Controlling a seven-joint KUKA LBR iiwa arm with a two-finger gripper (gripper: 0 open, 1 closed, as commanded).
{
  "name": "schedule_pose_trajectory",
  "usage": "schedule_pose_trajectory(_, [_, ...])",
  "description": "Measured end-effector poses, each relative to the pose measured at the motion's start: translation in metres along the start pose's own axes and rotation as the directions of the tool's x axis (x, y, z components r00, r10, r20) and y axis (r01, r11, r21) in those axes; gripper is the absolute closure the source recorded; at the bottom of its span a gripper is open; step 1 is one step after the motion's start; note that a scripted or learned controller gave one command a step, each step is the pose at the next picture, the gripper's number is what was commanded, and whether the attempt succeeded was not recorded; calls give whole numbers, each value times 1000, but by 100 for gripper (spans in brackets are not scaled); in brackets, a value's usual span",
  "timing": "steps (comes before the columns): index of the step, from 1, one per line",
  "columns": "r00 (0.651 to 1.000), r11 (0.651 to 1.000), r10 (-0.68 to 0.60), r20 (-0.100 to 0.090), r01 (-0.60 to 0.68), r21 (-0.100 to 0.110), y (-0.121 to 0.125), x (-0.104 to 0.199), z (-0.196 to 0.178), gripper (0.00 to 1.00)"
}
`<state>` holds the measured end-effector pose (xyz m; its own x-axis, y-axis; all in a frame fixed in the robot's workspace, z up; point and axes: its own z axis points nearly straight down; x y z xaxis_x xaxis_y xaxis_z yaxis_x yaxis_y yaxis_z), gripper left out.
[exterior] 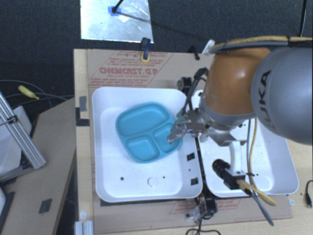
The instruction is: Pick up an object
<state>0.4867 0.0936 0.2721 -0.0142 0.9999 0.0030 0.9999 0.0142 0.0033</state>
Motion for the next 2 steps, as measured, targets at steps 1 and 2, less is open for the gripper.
schedule_pose_trajectory(1, [1000, 1000, 8, 1, -8, 1, 1, -6, -10, 100])
schedule_pose_trajectory(2, [1000, 1000, 8, 1, -8, 0, 1, -6, -10, 0])
